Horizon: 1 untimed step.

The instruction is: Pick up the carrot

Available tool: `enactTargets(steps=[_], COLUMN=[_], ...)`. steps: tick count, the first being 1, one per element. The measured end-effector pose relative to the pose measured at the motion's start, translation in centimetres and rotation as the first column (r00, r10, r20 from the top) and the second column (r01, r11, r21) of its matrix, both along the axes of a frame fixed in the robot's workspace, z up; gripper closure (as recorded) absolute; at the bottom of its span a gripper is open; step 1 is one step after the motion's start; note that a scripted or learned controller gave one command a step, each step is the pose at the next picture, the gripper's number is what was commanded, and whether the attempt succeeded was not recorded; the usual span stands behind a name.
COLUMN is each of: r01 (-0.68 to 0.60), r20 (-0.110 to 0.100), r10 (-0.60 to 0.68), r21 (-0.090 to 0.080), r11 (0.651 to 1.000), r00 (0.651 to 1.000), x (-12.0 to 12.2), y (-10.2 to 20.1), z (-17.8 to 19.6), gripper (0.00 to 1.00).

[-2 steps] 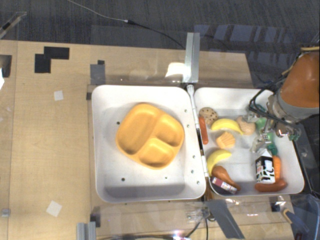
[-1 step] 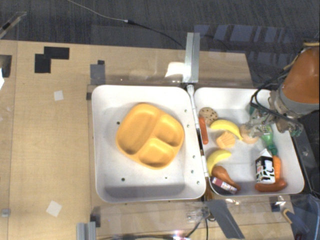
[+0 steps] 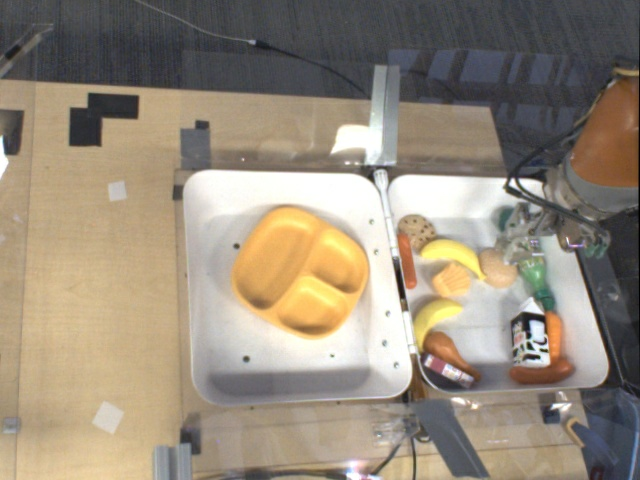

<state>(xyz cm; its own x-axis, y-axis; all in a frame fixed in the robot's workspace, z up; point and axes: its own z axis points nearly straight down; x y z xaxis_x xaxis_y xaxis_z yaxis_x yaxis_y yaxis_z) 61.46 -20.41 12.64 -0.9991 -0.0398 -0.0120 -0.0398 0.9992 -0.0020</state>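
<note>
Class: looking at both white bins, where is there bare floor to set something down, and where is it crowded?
Left bin: bare strips around the yellow divided plate, widest along its near edge. Right bin: crowded with toy food; bare patches along the far wall and between banana and can.

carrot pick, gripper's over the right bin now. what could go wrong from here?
1. The carrot lies against the right wall of the right bin, leaving little room for a finger on that side.
2. A black-and-white carton and a sausage touch the carrot, so a grasp may catch or shove them instead.
3. The gripper sits above the beige ball, short of the carrot; descending here would likely hit the wrong item.
</note>
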Motion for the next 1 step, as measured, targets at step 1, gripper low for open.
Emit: enactTargets(steps=[1], r01=[-0.021], r20=[-0.005], r10=[0.021], r21=[0.0], r11=[1.0], r00=[1.0], x=[-3.91], y=[-0.16], z=[-0.99], gripper=[1.0])
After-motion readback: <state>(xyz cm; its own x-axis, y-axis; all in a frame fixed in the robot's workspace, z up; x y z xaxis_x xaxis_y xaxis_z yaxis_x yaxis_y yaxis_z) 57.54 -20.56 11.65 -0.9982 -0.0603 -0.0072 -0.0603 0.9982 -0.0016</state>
